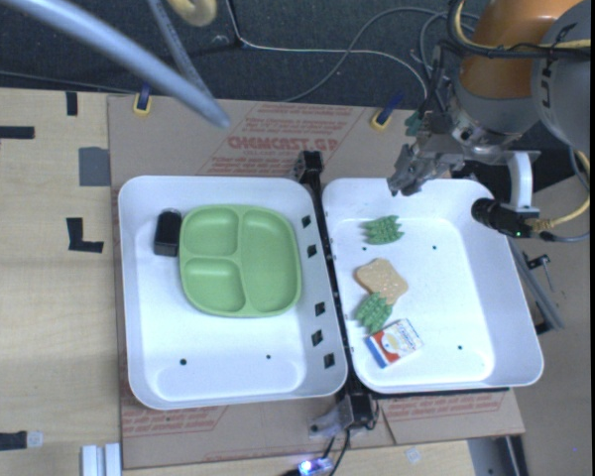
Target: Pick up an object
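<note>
Four small items sit in the right bin (pixel 496 296): green leafy piece (pixel 382 230), toast slice (pixel 382 280), second green piece (pixel 374 311), small carton (pixel 395 342). Our hand (pixel 409 181) hovers over the bin's top-left corner, nothing pinched; we can't tell if it's spread or pressed together. Best bet imo: drop straight onto the nearest leafy piece, centred. Toast & 2nd green touch, so avoid. Left bin (pixel 149 355) has green plate (pixel 241 260) w/ black block (pixel 168 233) beside it, well apart.
</note>
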`<state>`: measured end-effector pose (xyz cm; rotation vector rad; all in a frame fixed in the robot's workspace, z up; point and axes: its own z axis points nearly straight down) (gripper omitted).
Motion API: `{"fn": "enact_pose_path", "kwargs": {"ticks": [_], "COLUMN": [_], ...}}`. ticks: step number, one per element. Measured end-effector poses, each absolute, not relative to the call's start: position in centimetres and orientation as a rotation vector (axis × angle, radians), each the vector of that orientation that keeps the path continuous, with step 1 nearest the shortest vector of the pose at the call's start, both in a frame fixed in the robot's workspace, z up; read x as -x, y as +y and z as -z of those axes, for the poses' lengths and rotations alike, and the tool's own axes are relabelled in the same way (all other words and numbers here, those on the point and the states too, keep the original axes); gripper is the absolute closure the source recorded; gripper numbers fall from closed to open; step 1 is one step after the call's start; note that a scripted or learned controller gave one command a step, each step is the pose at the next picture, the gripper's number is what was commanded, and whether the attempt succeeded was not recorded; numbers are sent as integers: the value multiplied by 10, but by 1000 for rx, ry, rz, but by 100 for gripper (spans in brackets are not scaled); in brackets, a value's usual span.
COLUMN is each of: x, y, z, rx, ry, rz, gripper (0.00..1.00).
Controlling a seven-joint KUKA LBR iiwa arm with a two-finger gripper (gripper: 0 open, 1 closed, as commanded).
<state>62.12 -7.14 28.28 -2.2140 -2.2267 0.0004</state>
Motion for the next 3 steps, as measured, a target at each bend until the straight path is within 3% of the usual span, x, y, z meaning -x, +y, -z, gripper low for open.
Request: {"fn": "enact_pose_path", "kwargs": {"ticks": [3], "x": [-601], "y": [73], "z": [-237], "rx": [2213], "ry": [-2225], "rz": [-5], "gripper": [100]}}
